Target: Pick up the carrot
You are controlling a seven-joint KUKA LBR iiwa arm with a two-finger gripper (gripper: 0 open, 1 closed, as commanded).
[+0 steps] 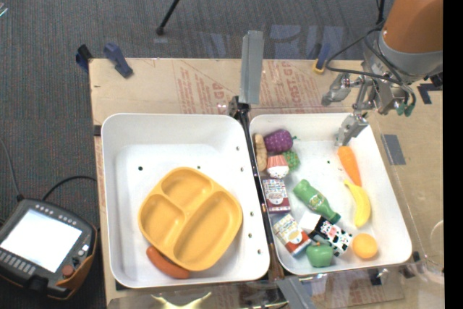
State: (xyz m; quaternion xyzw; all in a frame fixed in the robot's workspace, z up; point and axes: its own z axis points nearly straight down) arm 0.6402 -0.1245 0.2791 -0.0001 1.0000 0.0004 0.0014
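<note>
**Lined up over the carrot, no grab yet**

Carrot [350,164] lies at about 2 o'clock in the right bin [396,208], just above the banana [359,203]. Gripper [351,130] hangs at the carrot's top end; can't tell if it's spread or closed, too blurry. Next it needs to drop and straddle it.

Bins [119,155] looking like smooth white plastic; yellow tray [189,217] showing matt plastic; bench top [181,87] appearing as bare printed cardboard; carrot [350,164] looking smooth.
</note>
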